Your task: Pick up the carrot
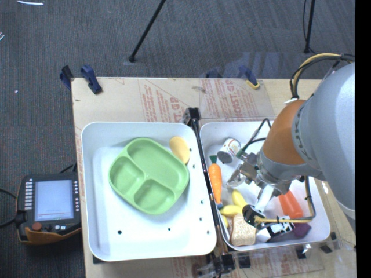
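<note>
approach step: gripper (246,175) hovers just right of carrot (215,182) at lower-right bin's (322,213) left wall, finger state can't tell; next needs shift left & descent.

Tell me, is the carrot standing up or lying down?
Lying down. The carrot lies flat in the right bin, along its left wall, green top pointing away from the camera. The gripper is beside it, not holding it.

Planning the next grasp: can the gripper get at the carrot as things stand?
Probably yes. The carrot lies uncovered along the right bin's left wall, the gripper just beside it; the wall may crowd one finger.
</note>
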Available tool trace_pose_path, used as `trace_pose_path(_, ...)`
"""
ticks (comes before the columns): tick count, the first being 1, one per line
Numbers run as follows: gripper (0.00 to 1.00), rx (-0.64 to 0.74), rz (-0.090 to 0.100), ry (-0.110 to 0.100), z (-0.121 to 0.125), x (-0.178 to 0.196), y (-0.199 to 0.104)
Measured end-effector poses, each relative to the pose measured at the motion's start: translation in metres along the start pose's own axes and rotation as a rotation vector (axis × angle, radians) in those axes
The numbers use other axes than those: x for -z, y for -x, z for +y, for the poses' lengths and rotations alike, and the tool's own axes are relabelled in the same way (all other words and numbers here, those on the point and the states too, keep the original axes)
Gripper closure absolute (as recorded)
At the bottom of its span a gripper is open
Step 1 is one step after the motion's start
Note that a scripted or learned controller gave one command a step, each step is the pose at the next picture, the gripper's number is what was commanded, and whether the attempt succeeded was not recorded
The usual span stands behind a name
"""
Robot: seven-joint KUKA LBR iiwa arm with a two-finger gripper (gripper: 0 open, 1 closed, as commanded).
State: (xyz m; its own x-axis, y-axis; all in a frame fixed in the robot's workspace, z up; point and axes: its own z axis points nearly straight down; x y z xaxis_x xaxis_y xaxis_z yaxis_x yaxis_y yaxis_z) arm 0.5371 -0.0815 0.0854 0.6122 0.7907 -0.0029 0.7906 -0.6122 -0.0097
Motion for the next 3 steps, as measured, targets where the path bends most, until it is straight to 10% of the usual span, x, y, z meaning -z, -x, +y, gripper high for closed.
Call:
trace_pose_path(1, 0.0, -0.195, 0.001, -0.002, -0.015, 0.0, 0.013)
trace_pose_path(2, 0.0, -0.126, 0.007, 0.012, 0.056, 0.106, -0.079)
trace_pose_path(3, 0.0, 0.092, -0.001, 0.002, -0.026, 0.1, -0.057)
